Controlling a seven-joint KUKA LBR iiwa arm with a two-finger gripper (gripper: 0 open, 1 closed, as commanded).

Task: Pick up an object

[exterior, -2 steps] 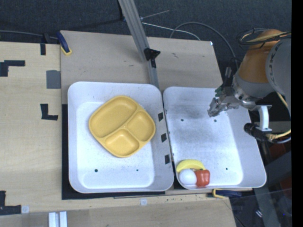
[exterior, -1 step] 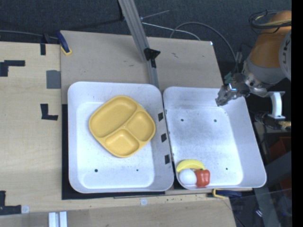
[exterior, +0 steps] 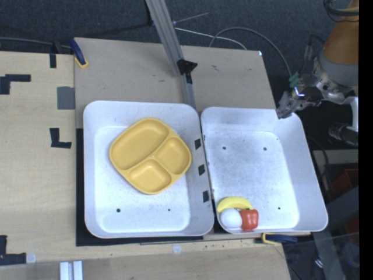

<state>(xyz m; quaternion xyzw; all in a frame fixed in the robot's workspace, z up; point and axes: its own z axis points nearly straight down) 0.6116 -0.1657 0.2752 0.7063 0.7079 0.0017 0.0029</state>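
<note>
Three small objects are clustered in the near left corner of the right bin (exterior: 291, 156): a yellow piece (exterior: 234, 202), a white ball (exterior: 231, 218) and a red piece (exterior: 250, 219), all touching. The end effector (exterior: 285, 107) is seen over that bin's far right corner; whether it is apart cannot be told. Before descent, it should be centred over one object, the red piece being most exposed.

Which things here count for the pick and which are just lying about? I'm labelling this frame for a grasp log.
For the job:
- end effector, over the right bin's far corner
- yellow piece
- white ball
- red piece
- yellow divided plate

Just lying about:
- right bin
- left bin
- metal pole
</note>
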